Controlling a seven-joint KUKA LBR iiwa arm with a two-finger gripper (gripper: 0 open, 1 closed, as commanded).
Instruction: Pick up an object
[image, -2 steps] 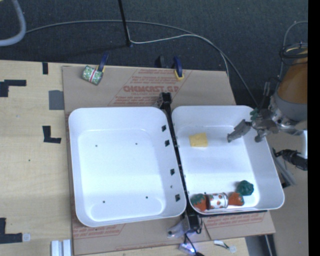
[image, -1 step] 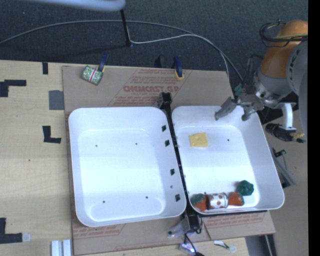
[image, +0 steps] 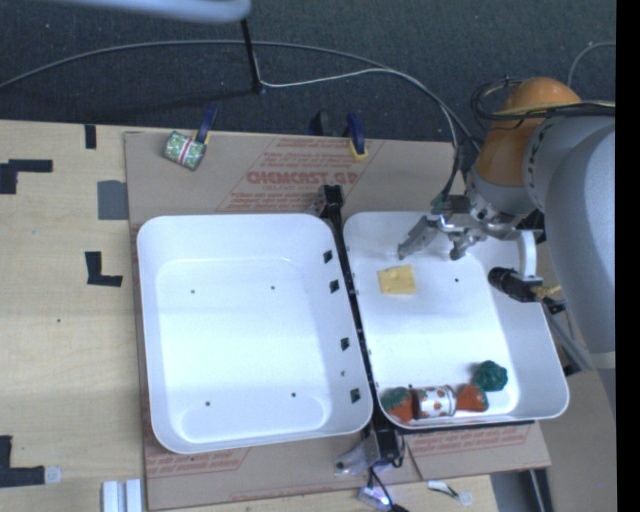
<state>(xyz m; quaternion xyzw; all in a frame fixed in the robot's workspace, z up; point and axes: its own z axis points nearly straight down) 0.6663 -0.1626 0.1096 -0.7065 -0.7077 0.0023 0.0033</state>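
Hovering w/ fingers spread & nothing between them, gripper (image: 438, 240) sits in right bin (image: 520, 345), just up-right of yellow block (image: 397, 281). Risk: descent lands beside block, nudging it vs. bin wall.

Light falls evenly from overhead, bright and cool, so the two white bins read as the brightest things in the frame. The left bin (image: 240, 330) is close to washed out: its floor shows a broad pale sheen and its walls lose detail (only the rim's faint grey shading keeps its shape). Shadows are soft and short; a thin one lies under the yellow block (image: 397, 281) to the right of that bin. The dark floor above the bin stays dim and grainy. The whole frame is slightly soft, and the grey arm (image: 590, 230) far to the right looks blurred and oversized.
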